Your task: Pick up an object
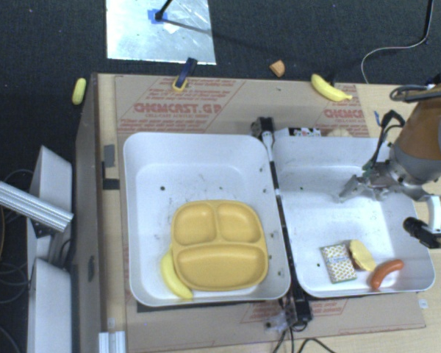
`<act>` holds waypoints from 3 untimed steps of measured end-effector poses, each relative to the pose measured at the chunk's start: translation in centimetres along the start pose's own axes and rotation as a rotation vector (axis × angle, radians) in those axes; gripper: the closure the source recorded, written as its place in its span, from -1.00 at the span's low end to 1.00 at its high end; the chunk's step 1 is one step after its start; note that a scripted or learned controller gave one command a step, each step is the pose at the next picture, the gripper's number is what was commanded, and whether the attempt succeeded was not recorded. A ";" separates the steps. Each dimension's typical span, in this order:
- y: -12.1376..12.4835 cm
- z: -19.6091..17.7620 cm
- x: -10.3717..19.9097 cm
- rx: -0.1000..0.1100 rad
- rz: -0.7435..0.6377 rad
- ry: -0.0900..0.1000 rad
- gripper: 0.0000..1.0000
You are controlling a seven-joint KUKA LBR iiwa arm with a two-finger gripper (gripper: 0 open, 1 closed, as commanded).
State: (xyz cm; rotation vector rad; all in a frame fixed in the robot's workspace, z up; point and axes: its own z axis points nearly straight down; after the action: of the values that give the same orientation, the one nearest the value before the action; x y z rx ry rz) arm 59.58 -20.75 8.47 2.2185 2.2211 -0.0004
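Objects for picking: I see three items clustered in the near right corner of the right bin: a patterned card, a pale yellow wedge touching its right edge, and an orange sausage just beside the wedge, by the bin's rim.
Gripper: I see the gripper low over the right bin's middle, well apart from that cluster; nothing lies between its fingers, and I cannot tell how the jaws stand.
Arm: grey with an orange section, entering from the right.
Left bin: holds a yellow divided plate with a yellow banana against its near left edge.
Bench surround: a second banana and a small orange piece lie beyond the bins on the cardboard.
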 end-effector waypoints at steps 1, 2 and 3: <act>7.4 -0.1 3.7 -0.003 -0.004 0.001 -1.00; 0.2 0.0 0.2 0.000 0.000 0.000 -1.00; 7.5 -10.2 15.7 -0.005 -0.005 0.005 -1.00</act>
State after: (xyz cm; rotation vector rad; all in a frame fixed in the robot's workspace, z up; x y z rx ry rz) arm 67.03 -5.06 18.66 2.2127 2.2261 0.0106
